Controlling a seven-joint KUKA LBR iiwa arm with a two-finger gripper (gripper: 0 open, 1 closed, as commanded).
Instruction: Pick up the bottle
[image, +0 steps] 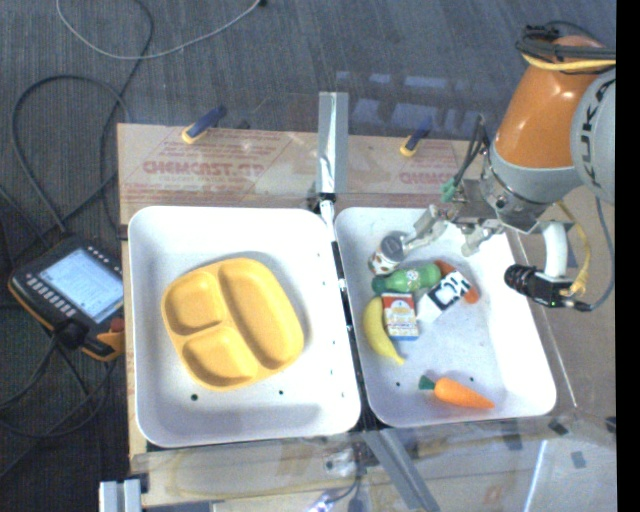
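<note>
A small bottle (384, 258) with a grey cap lies in the right bin (520, 350), near its upper left corner. A green rounded item (410, 278) lies against its lower side. My gripper (445, 236) hangs over the back of the right bin, just right of the bottle. It is open, and nothing sits between its fingers. One fingertip (418, 238) is close to the bottle's cap. The grey arm with its orange band reaches in from the upper right.
The right bin also holds a banana (380, 330), a small carton (400, 315), a black-and-white box (447, 290) and a carrot (455, 392). A yellow divided plate (235, 320) lies in the left bin (150, 250). A handheld controller (70, 290) rests left of the bench.
</note>
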